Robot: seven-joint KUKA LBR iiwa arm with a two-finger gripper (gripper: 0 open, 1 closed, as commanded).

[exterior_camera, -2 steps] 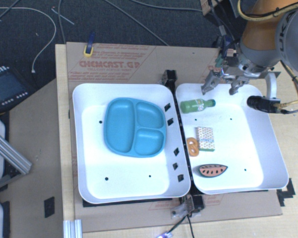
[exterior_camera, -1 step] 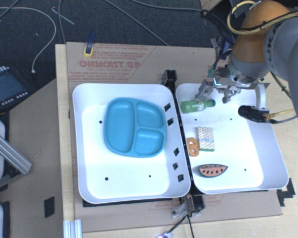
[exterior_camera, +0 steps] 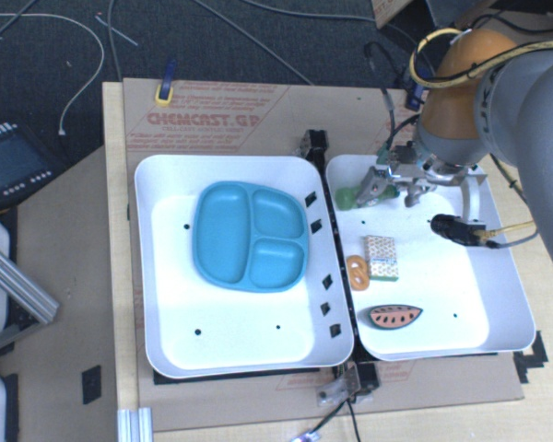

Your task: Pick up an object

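Arm [exterior_camera: 498, 81] reaching in from the right over the far end of the right bin [exterior_camera: 498, 293].

Gripper [exterior_camera: 380, 184] low at the bin's far left corner, just beside a green object [exterior_camera: 347, 196]; fingers too small and cluttered to read as open or closed, nothing clearly between them. Nearer the camera in the same bin: a small patterned packet [exterior_camera: 382, 257], an orange pretzel-shaped piece [exterior_camera: 357, 273] touching its left side, a watermelon slice [exterior_camera: 394, 316] below both. Blue divided plate [exterior_camera: 250, 236] in the left bin [exterior_camera: 166, 330]. Both bins on a cardboard sheet [exterior_camera: 212, 118].
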